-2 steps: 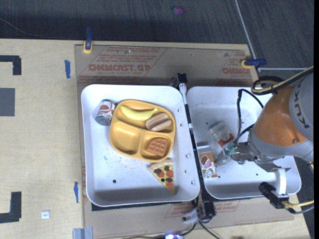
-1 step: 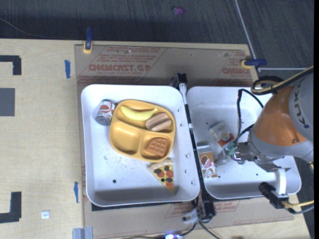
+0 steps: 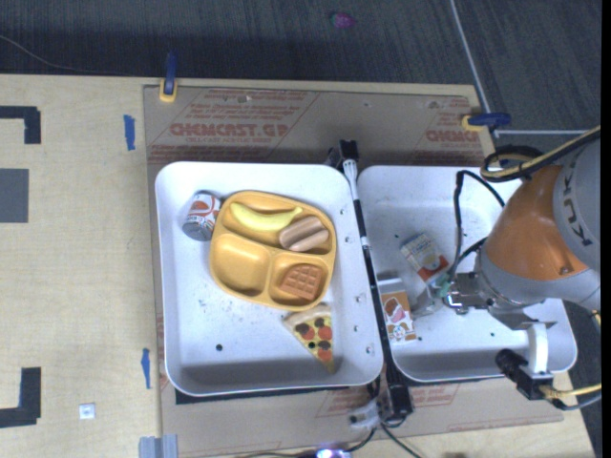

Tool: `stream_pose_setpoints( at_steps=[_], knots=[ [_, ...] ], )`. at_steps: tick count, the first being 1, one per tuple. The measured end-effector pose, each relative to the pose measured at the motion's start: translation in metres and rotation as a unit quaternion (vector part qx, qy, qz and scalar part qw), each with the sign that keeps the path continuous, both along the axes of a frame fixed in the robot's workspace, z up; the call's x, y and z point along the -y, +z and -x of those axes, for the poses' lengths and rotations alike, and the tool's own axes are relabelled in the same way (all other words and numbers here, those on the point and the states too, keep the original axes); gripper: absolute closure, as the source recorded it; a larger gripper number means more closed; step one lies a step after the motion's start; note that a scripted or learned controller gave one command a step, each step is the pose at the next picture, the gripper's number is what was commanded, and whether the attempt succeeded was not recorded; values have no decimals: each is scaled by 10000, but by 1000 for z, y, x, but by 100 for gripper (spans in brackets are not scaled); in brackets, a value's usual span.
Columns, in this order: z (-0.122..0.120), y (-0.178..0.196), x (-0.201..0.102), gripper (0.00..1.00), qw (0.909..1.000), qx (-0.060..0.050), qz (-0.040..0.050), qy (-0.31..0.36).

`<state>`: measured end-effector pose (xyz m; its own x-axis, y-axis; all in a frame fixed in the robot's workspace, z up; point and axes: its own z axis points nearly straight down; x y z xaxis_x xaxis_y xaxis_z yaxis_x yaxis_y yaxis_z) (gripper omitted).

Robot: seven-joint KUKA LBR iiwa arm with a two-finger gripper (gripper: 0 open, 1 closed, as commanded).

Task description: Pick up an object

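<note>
My gripper (image 3: 440, 294) is low inside the right bin (image 3: 477, 356), at the end of the grey arm with its orange band (image 3: 535, 241). A small clear packet with orange print (image 3: 420, 252) lies just above and left of the gripper, close to it or touching. A small white and orange box (image 3: 397, 315) lies to the gripper's left against the bin's left wall. I see nothing clearly held in the gripper.
The left bin (image 3: 191, 351) holds a yellow divided tray (image 3: 239, 260) with toy food, a small can (image 3: 200, 215) at its upper left and a pizza slice (image 3: 316, 334) below it. A black ridge (image 3: 358, 246) separates the bins. Cables hang near the arm at the right.
</note>
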<state>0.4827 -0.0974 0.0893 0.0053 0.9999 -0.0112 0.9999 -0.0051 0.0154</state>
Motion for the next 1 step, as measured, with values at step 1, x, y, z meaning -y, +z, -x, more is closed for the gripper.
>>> stream_pose_setpoints(
  at_steps=[1],
  knots=[
    [0,0,0,0,10000,0,-1,3]
  ],
)
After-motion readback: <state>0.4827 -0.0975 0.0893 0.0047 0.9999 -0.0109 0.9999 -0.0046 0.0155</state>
